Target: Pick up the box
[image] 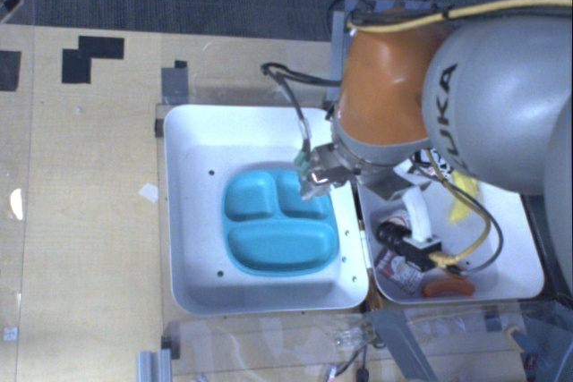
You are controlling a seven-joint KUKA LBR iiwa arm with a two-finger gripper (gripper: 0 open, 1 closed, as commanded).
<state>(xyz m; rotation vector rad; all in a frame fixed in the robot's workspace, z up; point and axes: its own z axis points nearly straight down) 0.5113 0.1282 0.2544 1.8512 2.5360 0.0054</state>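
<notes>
black letters "uka" stand on the grey arm (pixel 501 103).

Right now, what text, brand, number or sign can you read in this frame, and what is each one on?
"UKA": white letters on the grey arm, the visible part of its brand name, cut off by the orange band.
The items in the right bin may carry print, but it is too small and blurred to read.

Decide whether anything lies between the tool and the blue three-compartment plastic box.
Nothing visible does. The tool is right over the corner nearest the arm of the blue three-compartment plastic box in the shallow white left bin, with no other object between them.
</notes>
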